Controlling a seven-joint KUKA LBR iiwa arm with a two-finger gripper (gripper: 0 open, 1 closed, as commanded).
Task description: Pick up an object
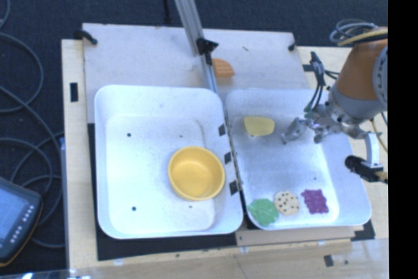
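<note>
From the camera above, the tabletop carries two shallow white bins side by side. The left bin holds a yellow bowl, upright, resting toward its right half near the dividing edge. The right bin holds four small things: a pale yellow flat piece in its upper left part, and along its near edge a row of three, a green piece at the corner, a round cookie with dark dots just beside it, and a purple piece just to the right of the cookie.

The grey arm with its orange band reaches in from the right over the upper part of the right bin. Its gripper hangs just right of the pale yellow piece, apart from it. Whether the fingers are spread or pressed together cannot be told here; nothing shows between them.

Behind the bins, a small orange thing lies on the tabletop beside a slanted metal rail.
</note>
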